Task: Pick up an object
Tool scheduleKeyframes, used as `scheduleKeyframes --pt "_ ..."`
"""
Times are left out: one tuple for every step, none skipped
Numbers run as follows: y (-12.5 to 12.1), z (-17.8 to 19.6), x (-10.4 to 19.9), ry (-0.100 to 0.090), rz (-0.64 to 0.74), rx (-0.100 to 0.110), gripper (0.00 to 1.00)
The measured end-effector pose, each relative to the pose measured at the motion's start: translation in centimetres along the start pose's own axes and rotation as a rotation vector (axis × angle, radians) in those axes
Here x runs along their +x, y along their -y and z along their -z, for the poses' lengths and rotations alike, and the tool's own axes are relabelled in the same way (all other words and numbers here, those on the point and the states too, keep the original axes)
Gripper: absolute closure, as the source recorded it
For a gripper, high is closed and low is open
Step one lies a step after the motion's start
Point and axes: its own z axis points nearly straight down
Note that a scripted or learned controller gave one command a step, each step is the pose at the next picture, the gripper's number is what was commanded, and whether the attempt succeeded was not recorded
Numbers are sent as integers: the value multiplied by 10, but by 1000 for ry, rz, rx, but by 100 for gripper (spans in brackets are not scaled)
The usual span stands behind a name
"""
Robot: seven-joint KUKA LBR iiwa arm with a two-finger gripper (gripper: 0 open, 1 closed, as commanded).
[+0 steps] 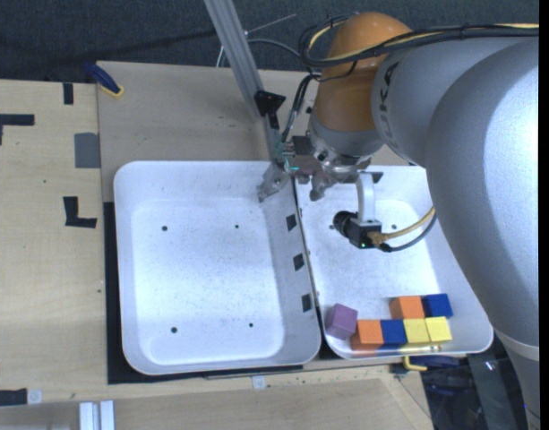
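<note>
Pale wood forms the bench (41, 267), marked here and there with black and grey patches along its left side. On it sits the left bin (202, 267), a shallow white tray with rounded corners, speckled with fine dark dust and showing four small dark dots on its floor. Its right rim meets the right bin (408, 213) along a raised divider that bears a few small black squares.

Above that divider, at the far end of the bins, hangs the gripper (296, 182), metal-grey, under the orange band of the arm (453, 115). It sits over the top edges of the two bins, holding nothing that can be seen. Whether the claw is released or clenched cannot be told from this slant. A black cylindrical part with a yellowish cable hangs just below the wrist, over the right bin.

The blocks lie well apart from the gripper, clustered in the near corner of the right bin. Leftmost is a purple block (342, 320), tilted a little, by the divider. Just beside it is an orange block (370, 331), then a blue block (393, 331), then two yellow blocks (427, 331) side by side. Behind that row sit a second orange block (406, 307) and a second blue block (437, 305), touching each other.
</note>
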Motion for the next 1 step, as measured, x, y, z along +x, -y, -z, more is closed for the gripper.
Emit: scheduleKeyframes --pt "27 -10 16 1 1 1 0"
